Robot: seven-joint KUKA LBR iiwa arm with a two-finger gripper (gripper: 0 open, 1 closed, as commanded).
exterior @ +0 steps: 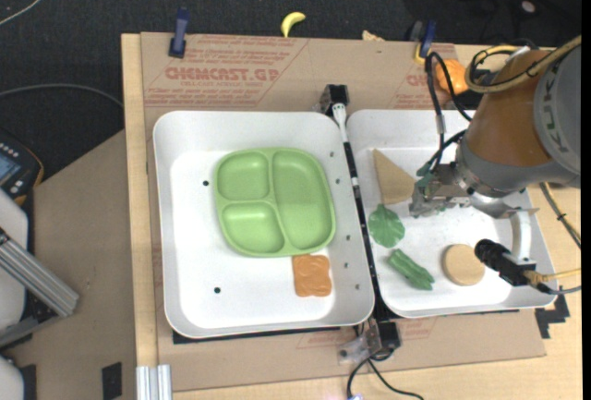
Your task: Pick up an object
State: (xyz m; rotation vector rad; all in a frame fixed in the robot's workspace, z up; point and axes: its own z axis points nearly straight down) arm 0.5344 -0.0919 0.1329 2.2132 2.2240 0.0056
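Camera view, fixed above bench: nothing lifted yet, as far as can be seen. Arm [517, 126] reaches in from the right and hangs over the right bin [526, 292]. Gripper [427, 200] sits low at that bin's left-centre, just beside the tan wedge [391, 176] and just above the green round piece [387, 225]. Whether the hand is released or clenched: cannot tell, wrist body hides it. No item seen in its grasp.

Status: approach looks done or nearly so; grasp, lift and clear all outstanding, in my judgement. Task names no specific obj., so target is inferred from position: tan wedge is nearest, green round piece a close second.

Right bin contents: tan wedge upper left, resting near the divider; green round piece below it; green oblong piece [411, 268] lower centre; tan disc [462, 264] lower right, next to a black part [503, 261] of the arm's hardware.

Orientation, tan wedge: triangular, apex pointing up toward the bin's far-left corner, broad end toward the gripper; long axis runs roughly up-left to down-right in the frame. Green oblong piece: long axis also up-left to down-right. Disc and round piece: no clear axis.

Left bin [175, 204]: green divided plate [274, 201] centred, orange piece [312, 275] just below it, apart from the work area.
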